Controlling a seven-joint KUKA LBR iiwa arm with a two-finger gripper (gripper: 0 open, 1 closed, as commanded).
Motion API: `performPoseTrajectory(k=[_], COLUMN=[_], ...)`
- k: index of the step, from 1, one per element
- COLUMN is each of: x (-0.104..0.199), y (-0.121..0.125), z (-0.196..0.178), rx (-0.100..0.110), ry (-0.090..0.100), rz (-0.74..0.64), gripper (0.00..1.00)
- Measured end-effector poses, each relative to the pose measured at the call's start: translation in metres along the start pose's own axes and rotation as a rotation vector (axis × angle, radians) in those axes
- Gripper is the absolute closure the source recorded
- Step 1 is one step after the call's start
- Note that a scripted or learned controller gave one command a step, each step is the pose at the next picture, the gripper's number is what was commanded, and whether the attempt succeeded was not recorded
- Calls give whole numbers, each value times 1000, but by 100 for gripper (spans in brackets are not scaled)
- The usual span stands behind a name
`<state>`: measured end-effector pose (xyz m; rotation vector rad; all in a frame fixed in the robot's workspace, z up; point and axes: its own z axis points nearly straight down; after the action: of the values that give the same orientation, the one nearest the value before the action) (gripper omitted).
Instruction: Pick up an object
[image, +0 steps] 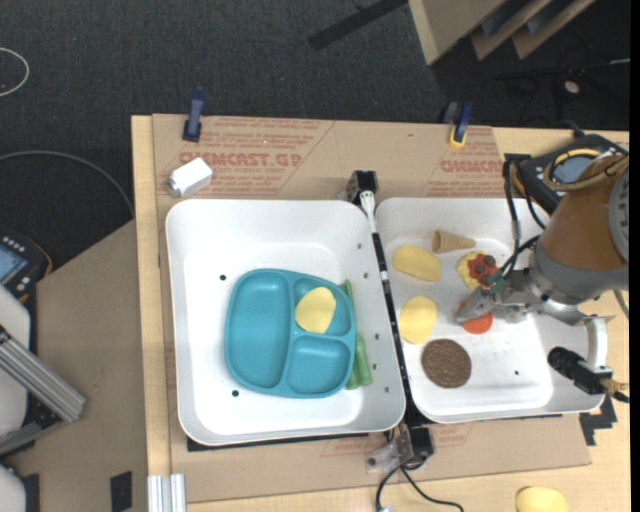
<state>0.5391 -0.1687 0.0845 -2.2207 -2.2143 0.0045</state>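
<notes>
The arm (585, 235) reaches in over the right bin (530, 395), and the hand (478, 308) is low in the middle of it, right at a small red piece (478, 323). How far the hand is open, or whether it grips anything, I cannot tell from up here. Just behind it lies a red-and-yellow toy (478, 268), and a tan cone (452, 241) sits near the bin's far edge. Two yellow pieces (416, 263) (418, 319) lie toward the bin's left side, with a brown disc (446, 362) near its front edge. In the left bin (200, 300), a teal divided plate (290, 331) carries a yellow piece (316, 310) in one compartment, a green strip (358, 362) along its right edge.
</notes>
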Motion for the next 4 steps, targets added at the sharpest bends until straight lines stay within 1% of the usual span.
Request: performPoseTrajectory(k=[1,2,3,4], x=[-9,1,14,-38], y=[80,28,-49,-26], z=[-2,0,1,-133], rx=[-13,0,1,-22], ry=[-4,1,0,-11], rz=[-6,-2,0,0], gripper=[0,0,0,0])
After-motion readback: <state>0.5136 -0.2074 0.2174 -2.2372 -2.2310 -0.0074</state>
